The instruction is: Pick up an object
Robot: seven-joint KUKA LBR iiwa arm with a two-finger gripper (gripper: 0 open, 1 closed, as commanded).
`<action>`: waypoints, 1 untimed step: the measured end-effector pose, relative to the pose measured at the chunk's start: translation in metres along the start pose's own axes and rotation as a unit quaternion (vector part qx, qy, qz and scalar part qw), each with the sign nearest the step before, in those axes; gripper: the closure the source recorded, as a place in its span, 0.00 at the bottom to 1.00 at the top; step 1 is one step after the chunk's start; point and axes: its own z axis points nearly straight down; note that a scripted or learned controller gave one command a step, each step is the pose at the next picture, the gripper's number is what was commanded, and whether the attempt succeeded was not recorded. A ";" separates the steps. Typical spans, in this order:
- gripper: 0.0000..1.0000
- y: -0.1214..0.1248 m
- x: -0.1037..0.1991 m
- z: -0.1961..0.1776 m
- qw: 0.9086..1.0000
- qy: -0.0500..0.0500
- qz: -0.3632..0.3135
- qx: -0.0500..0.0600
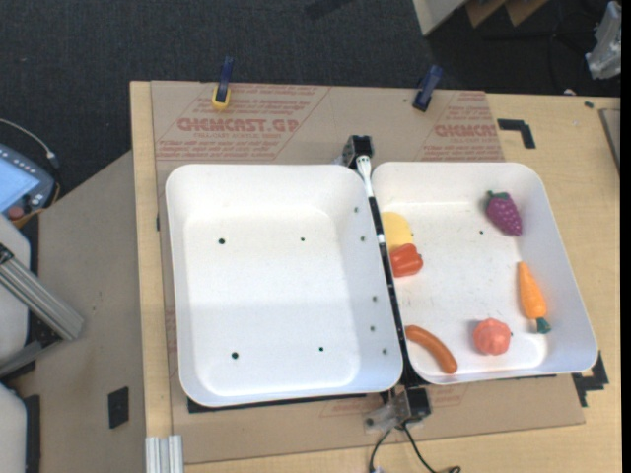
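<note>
The right bin [449, 227] holds several toy foods. A purple bunch of grapes [504, 213] lies near its far right corner. A yellow piece [396, 230] and a red piece [406, 260] sit against the bin's left wall. An orange carrot [532, 295] lies along the right side. A pinkish-red strawberry [492, 337] and an orange-red sausage [432, 349] rest near the front edge.
The left bin [266, 284] sits beside the right one on a cardboard sheet [296, 121]. Clamps [223, 82] hold the sheet at the back. A cable and clip [404, 412] lie at the front between the bins.
</note>
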 end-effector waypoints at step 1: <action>1.00 -0.043 -0.025 0.005 1.000 0.001 0.003 0.007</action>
